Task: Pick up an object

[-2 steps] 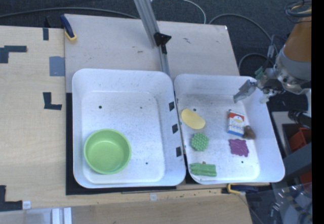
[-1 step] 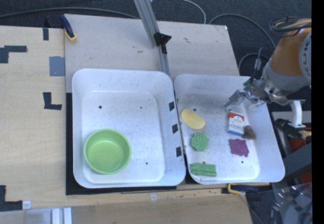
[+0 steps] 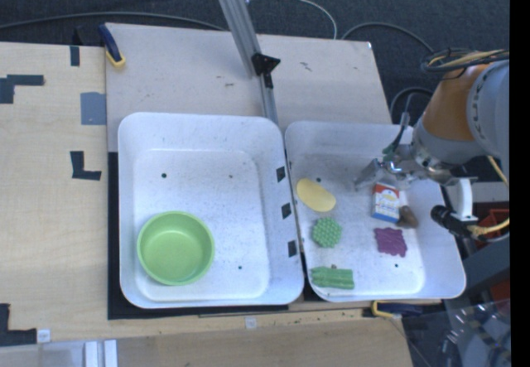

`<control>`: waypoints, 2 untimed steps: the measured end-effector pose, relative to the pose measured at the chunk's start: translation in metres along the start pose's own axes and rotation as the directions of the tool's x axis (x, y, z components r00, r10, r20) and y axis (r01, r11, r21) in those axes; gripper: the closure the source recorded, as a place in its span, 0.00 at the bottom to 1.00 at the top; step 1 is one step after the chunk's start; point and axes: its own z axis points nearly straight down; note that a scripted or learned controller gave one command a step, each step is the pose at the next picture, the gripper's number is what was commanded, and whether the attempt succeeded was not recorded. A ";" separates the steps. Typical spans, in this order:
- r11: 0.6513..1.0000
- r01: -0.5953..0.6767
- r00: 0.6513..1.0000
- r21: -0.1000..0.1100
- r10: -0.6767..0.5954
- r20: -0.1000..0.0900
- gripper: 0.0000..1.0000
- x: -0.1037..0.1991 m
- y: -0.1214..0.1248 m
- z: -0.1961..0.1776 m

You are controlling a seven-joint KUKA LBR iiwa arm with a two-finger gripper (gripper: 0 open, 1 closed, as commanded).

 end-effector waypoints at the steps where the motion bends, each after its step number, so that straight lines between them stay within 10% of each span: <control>1: 1.000 0.002 1.000 -0.004 -0.002 -0.002 1.00 0.001 0.002 -0.014; 2: 1.000 0.000 1.000 0.005 0.000 -0.007 1.00 0.002 0.002 -0.056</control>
